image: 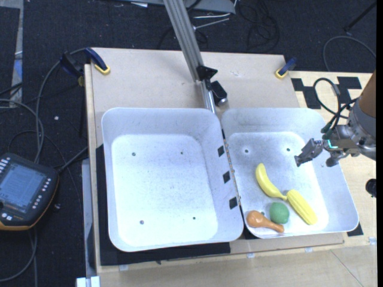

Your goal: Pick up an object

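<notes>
Hovering over the right bin (335, 178) near its right wall, the gripper (312, 150) points toward the bin's middle, its dark fingers (306, 154) reaching out from the grey wrist at the right side of the bench (155, 79). Whether those fingers are spread or closed cannot be told at this size, and nothing shows between them. The arm (364, 109) enters from the bench's right edge with black cables looping above it.

Four objects lie in the near half of the right bin. A yellow banana (267, 182) rests near the bin's centre, curving toward the near edge. Just beside its lower end lies a yellow corn cob (301, 206), angled toward the near right corner. A green ball (279, 213) sits between the banana's end and the cob, touching or nearly touching both. An orange toy shaped like a drumstick or small gourd (264, 220) lies against the near left corner, just beside the green ball. The gripper stands apart from all four, above and to the right of the banana.

The left bin (119, 130) sits alongside, its wall meeting the right bin's at the bench's middle. A slanted aluminium rail (185, 34) rises from the far edge of the bench, and yellow clamps (100, 68) grip the bench's far corners.
</notes>
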You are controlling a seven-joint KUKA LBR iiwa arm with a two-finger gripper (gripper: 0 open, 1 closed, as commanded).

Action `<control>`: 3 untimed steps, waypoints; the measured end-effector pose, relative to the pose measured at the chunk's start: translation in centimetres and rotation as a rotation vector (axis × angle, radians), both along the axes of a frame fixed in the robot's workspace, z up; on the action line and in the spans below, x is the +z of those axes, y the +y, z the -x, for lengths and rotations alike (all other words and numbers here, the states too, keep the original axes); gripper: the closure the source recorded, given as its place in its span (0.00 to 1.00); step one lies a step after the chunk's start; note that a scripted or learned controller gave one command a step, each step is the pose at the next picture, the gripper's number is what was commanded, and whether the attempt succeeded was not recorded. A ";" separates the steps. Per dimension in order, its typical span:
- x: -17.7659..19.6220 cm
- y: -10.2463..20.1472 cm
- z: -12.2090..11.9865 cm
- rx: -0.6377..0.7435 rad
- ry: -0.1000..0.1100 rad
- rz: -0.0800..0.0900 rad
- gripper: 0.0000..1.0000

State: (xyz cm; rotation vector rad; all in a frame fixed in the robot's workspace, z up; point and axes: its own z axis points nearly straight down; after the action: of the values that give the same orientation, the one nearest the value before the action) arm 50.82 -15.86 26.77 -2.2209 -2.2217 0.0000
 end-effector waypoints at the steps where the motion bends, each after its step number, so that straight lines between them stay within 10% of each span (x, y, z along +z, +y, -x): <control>1: 0.0 0.0 0.0 0.000 0.000 0.000 0.00; 3: -11.4 1.0 -0.4 0.000 0.006 -0.001 0.00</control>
State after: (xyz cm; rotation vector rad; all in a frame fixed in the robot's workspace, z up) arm 51.24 -14.84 15.32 -2.2176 -2.2185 0.0049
